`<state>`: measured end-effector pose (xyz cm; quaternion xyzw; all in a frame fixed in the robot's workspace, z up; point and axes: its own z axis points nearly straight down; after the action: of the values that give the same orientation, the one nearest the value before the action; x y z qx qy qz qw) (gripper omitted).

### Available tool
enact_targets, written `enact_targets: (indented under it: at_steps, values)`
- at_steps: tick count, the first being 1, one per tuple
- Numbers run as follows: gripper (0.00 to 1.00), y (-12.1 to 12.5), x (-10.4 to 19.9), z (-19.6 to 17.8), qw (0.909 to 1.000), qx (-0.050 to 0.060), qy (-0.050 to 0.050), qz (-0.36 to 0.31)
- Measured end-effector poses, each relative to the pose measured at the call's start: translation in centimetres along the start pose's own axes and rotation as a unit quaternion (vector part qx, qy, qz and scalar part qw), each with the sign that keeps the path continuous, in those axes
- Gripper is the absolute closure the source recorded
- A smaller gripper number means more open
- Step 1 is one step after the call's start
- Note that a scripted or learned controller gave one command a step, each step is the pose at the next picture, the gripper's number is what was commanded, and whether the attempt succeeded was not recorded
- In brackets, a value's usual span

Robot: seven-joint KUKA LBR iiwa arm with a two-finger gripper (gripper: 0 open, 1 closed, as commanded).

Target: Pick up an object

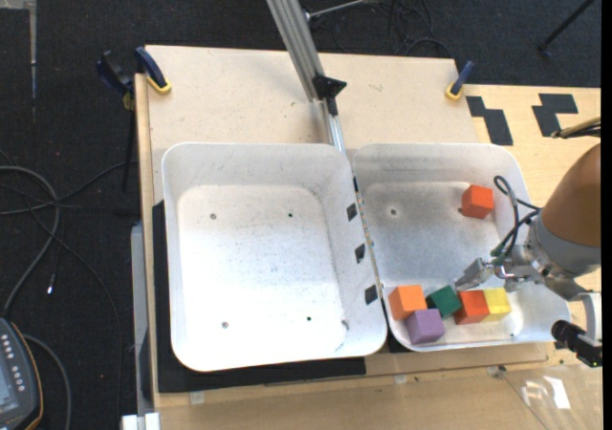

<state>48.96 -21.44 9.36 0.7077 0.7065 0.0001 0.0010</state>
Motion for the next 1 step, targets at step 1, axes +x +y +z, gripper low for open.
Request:
enact_targets:
  at_steps: [1]
  values:
    - [0.0,10.57,0.98,-0.24,1.0,-0.002,0.0,-0.004]
